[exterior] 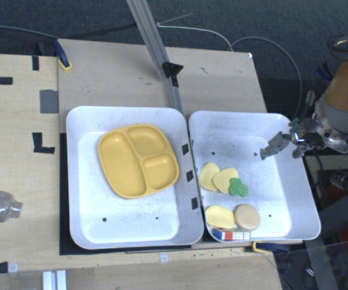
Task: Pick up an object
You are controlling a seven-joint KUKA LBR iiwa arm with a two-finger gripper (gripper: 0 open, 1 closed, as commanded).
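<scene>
Hand (pixel 278 145) over the right bin's (pixel 295 180) upper right, grip state can't tell, nothing seen in it; yellow pieces (pixel 218 179), green piece (pixel 239 188), tan round (pixel 246 217) below-left of hand, yellow divided plate (pixel 138 160) in left bin (pixel 83 180) far left.

One fixed camera looks steeply down on the table (pixel 222 83) from moderate height, both white bins filling mid-frame, the arm (pixel 337 107) entering at the right edge.

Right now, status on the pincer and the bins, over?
Pincer above right bin, holding nothing. Toy food clustered at its near left. Yellow plate in left bin.
</scene>
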